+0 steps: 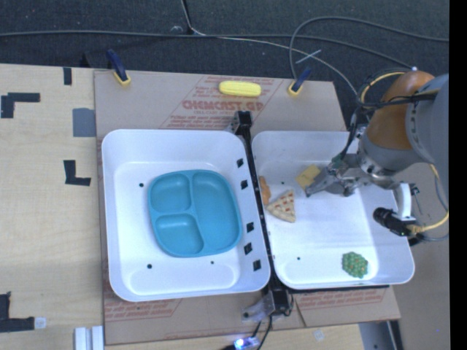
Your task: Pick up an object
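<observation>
Broccoli, small and green, sits at the 5 o'clock corner of the right bin. At that bin's 10 o'clock lie a pizza slice and, beyond it, a yellow block. The fingers point toward 9 o'clock, just beside the yellow block; whether they are spread or closed cannot be told, and nothing is seen between them. A blue divided plate fills the left bin. A yellow banana rests on the worktop at 12 o'clock.
</observation>
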Controlling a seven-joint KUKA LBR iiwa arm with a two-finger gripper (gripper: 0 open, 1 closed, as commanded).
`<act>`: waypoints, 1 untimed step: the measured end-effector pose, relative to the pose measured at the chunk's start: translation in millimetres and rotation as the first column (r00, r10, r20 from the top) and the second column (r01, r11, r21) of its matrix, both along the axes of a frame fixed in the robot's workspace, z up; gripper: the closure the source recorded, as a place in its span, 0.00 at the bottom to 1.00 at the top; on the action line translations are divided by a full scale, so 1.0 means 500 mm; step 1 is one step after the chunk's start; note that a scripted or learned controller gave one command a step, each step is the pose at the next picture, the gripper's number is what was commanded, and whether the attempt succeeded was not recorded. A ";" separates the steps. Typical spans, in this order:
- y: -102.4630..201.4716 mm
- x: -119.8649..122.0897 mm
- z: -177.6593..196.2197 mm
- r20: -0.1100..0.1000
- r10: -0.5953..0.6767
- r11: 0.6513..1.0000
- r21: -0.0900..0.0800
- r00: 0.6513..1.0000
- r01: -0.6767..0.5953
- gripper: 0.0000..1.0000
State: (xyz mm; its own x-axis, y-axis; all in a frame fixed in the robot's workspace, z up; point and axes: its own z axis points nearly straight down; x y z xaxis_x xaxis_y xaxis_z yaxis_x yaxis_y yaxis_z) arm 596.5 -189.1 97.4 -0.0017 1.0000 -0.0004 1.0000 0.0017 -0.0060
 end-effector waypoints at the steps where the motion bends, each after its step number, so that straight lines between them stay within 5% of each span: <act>1: 0.000 0.001 -0.024 0.006 0.000 1.000 -0.002 1.000 0.000 0.00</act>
State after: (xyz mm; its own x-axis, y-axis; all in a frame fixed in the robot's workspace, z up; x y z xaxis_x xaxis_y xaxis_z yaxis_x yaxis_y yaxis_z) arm 597.1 -189.0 85.4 -0.0020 1.0000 -0.0028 1.0000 0.0019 -0.0002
